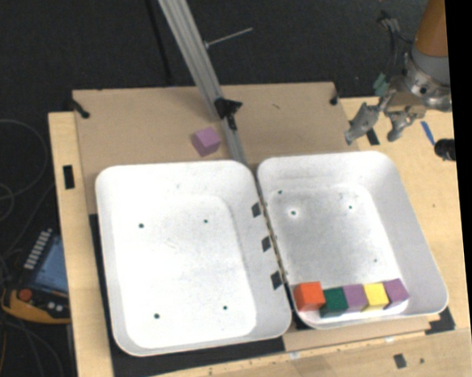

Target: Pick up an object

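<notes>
The task has barely begun, as far as the frame shows. The gripper [381, 122] hangs at the upper right of the frame, above the far right corner of the right bin [403, 187] and well apart from anything it could take. Its 2 fingers [359, 125] stand spread apart, and the gap between them is bare, so nothing has been grasped.

The likely targets sit in a row of 5 small blocks pressed against the near wall of the right bin, at the lower right of the frame. From left to right they are an orange block [309, 294], a green block [335, 300], a purple block [355, 296], a yellow block [377, 294] and a second purple block at the end [395, 290]. They touch one another and look crowded against the rim, which I judge will leave little room for the fingers to slip around any one of them.

A lone lilac block [206, 140] lies outside both bins on the brown counter [133, 126], in the upper middle of the frame, just beside the slanted metal rail [197, 60].

The left bin [113, 234] carries no blocks. What is left is everything: travelling down to the row, descending, closing and lifting.
</notes>
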`<state>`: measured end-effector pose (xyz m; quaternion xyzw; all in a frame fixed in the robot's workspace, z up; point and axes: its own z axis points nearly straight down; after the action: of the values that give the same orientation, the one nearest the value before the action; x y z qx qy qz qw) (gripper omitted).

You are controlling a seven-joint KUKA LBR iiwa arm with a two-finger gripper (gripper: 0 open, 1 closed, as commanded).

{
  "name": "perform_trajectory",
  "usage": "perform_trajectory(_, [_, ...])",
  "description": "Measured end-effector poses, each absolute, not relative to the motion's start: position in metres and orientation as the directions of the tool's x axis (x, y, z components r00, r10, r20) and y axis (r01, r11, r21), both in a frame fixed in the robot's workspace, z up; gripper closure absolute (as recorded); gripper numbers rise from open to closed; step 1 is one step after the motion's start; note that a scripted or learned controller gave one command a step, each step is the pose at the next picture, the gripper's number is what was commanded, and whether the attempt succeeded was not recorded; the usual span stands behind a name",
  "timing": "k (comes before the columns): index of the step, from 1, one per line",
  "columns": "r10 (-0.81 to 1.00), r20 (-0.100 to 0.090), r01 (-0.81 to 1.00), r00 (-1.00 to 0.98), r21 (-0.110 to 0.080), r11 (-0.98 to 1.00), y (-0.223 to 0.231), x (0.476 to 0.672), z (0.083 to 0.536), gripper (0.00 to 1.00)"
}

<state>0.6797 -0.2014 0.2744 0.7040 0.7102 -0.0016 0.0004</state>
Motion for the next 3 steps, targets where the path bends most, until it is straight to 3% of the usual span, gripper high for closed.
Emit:
perform_trajectory(1, [1.000,-0.001,1.000,-0.001,0.002,0.001,-0.197,0.662,0.294,0.00])
perform_trajectory(2, [1.000,0.001,1.000,-0.005,-0.006,0.005,-0.150,0.680,0.203,0.00])
perform_trajectory(3, [1.000,0.001,1.000,-0.007,-0.003,0.007,-0.088,0.680,0.161,0.00])
